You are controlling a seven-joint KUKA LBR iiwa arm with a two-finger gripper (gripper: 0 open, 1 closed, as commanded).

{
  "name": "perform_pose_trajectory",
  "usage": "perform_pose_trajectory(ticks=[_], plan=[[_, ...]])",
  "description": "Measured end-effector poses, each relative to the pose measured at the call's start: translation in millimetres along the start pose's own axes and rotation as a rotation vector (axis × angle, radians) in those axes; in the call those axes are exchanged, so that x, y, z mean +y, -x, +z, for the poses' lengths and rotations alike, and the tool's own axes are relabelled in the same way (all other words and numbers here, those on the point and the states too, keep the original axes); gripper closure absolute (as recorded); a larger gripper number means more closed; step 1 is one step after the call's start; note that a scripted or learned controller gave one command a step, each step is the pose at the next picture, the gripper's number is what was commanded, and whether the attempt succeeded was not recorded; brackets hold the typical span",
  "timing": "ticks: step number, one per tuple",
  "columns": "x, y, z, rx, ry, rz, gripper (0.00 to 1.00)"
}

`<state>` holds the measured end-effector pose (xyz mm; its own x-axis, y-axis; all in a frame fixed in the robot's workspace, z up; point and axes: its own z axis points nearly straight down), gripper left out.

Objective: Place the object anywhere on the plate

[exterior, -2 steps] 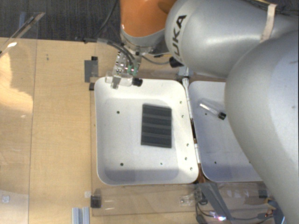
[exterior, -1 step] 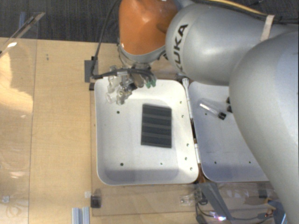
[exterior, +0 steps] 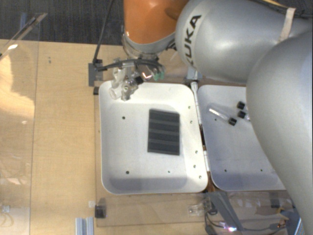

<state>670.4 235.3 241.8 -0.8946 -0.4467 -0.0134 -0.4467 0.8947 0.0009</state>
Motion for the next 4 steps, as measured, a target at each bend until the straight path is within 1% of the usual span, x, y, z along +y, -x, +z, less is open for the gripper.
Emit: perform_pose_trajectory(ticks=[1, 2, 3, 4], plan=[[0.4, -1.2, 51.2, 0.005, -0.001, 0.333, 1.0], [1.5, -1.7, 16.5, 0.0, 0.0, -0.08, 1.0], [1.1, 0.7, -43.5, -0.002, 0.0, -0.127, 1.0], [0.3, -0.2, -14.4, 0.002, 0.0, 0.015, 1.0]])
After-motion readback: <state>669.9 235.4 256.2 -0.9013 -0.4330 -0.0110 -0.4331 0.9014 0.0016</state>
